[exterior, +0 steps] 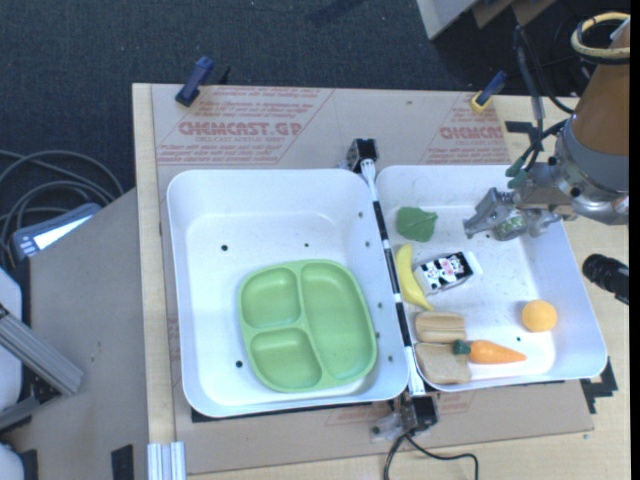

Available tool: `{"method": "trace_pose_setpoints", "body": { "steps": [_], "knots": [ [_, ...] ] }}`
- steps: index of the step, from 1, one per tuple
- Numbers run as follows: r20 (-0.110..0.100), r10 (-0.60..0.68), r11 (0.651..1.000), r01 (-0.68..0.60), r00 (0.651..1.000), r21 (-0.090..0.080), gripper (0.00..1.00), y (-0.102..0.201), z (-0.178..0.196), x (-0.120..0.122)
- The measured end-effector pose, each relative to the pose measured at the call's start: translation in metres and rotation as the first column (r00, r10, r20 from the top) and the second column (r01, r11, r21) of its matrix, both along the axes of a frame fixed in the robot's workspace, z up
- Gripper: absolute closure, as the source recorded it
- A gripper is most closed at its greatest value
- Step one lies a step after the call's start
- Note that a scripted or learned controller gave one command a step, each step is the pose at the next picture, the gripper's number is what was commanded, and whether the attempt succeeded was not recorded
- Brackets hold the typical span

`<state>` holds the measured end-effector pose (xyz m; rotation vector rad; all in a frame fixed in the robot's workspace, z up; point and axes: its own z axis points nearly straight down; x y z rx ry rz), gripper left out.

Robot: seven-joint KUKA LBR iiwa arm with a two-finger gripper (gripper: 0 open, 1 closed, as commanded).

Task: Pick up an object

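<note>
From above, the bench is a pale wooden board [300,133] printed with red lettering, clipped at its far edge by a blue clamp [193,81] and a yellow-and-blue clamp [488,90]; around it lies dark carpet [200,18], with loose grey cables [40,183] on the left. Two white bins sit side by side, joined by a black strip; the left bin [200,208] holds a green divided tray [305,324] toward its near side. The right bin [575,268] holds a green leafy piece [416,224] at far left, a yellow banana [406,276] along the left wall, a black-and-white packet [446,271] just beside the banana, an orange ball [539,316] to the right, and near the front edge a tan bread slice [441,345] with an orange carrot [492,352] lying against it. The gripper [497,220] reaches in from the right over the bin's far part, apart from every object; whether its grip is released or clenched cannot be told, as the metal parts blur together.
</note>
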<state>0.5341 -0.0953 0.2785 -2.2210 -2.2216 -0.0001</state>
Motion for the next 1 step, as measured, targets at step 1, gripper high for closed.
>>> {"method": "trace_pose_setpoints", "body": {
  "steps": [1],
  "knots": [
    [-0.002, -0.001, 1.000, 0.001, 1.000, 0.001, 0.00, 0.0009, -0.1497, 0.0281]
  ]
}}
